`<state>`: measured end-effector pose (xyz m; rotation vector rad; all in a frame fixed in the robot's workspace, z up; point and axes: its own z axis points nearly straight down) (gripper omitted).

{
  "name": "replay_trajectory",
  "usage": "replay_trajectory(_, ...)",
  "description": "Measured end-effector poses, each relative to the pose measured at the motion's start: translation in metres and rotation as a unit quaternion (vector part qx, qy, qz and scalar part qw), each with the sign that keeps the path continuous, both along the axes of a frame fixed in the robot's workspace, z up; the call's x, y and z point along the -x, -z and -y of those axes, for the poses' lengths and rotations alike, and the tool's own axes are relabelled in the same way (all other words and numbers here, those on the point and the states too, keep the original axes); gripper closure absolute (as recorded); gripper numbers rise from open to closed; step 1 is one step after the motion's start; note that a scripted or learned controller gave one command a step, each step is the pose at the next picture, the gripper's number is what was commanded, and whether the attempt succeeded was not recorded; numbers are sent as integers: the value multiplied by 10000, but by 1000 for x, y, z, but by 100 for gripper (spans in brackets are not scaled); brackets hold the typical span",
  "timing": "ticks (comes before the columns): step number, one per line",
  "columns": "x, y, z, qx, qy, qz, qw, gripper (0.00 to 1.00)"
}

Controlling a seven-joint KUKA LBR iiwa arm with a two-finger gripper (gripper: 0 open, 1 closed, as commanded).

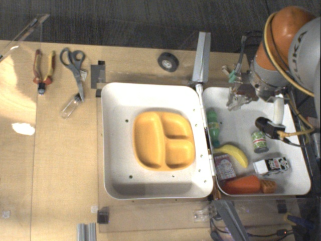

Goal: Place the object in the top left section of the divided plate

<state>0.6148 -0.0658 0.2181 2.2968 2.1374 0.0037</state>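
Note:
The yellow divided plate [163, 138] lies in the middle of the left white bin [120, 134], with one long section on its left and two smaller ones on its right; nothing lies on it. My gripper [238, 102] hangs over the far left corner of the right bin [296, 185], open, with nothing between its fingers. In that bin lie a green bottle [212, 124], a banana [235, 153], a purple packet [224, 165], an orange carrot-like piece [246, 185], a small green can [259, 141], a black and white box [273, 165] and a white tube [278, 110].
On the bench to the left of the bins lie scissors [75, 67] and red-handled pliers [42, 69]. A roll of black tape [168, 61] sits behind the left bin. A metal post [201, 56] stands between the bins at the back.

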Motion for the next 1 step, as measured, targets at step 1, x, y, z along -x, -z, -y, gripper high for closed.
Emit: replay_trajectory(1, -55, -144, 58, 9, -996, 12, 9950, 100)
